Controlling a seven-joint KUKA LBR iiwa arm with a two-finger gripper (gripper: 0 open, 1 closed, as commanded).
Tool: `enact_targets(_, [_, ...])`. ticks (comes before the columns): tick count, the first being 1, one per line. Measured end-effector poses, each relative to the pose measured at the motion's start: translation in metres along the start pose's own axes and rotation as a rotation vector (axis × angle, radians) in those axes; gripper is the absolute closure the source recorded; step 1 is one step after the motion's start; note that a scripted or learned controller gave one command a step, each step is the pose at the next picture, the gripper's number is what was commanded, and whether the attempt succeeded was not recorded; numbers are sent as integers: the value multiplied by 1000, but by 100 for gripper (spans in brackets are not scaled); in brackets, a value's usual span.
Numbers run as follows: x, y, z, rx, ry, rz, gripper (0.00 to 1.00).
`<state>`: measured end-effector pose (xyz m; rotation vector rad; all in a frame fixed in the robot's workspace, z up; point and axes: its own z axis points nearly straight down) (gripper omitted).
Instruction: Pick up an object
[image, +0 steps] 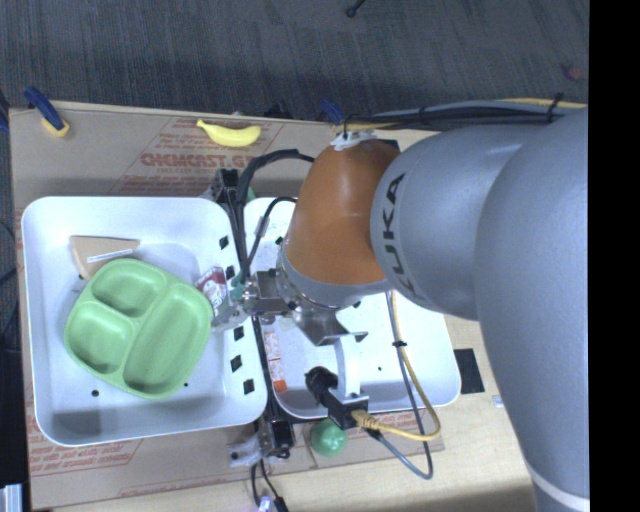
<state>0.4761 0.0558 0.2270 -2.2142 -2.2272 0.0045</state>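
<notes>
From above, the gripper is hanging over the left bin's right wall, beside the green divided plate (its grip is impossible to tell). A small red packet is lying just beside it.

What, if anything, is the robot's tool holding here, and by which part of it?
It cannot be told. The tool sits low at the inner edge of the left bin, near a small red-and-white packet, but the arm's wrist hides whether anything is gripped.

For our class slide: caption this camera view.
KUKA arm reaches over two white bins; a green divided plate lies in the left one.
</notes>
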Motion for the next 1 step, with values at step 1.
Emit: enact_targets(1, [-34,1,-109,-5,0,-1,0])
